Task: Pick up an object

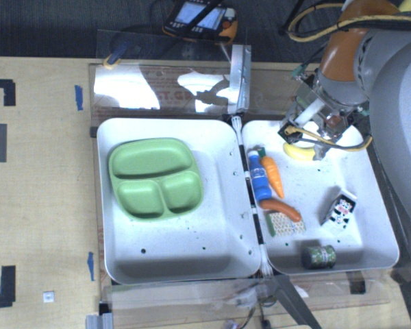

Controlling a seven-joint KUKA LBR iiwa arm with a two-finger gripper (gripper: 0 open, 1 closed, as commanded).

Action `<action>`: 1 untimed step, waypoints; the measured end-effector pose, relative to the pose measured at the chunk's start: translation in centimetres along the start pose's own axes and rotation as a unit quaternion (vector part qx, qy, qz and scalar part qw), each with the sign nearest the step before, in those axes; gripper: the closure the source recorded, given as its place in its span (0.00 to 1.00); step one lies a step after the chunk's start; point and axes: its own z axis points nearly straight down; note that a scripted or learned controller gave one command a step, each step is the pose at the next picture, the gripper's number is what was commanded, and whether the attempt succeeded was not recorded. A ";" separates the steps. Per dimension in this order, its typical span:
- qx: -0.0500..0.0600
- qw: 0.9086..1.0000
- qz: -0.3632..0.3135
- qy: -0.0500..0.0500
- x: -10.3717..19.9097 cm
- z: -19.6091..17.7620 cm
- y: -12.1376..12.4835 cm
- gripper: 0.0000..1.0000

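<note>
The hand (308, 132) hovered at the banana (300, 151) in the right bin (370, 184), its grip state indiscernible; no object was seen lifted, so the pick remained.

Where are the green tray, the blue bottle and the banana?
green tray (155, 177), camera view, on its centre ridge between the compartments
blue bottle (259, 180), camera view, on the middle of its body
banana (302, 152), camera view, on its yellow middle below the arm

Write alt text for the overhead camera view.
A robot gripper hovers over a banana in the right bin, which also holds a carrot and blue tube. The left bin holds a green divided tray.
</note>
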 end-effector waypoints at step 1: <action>-0.001 0.996 0.085 0.001 -5.0 0.8 5.3 0.00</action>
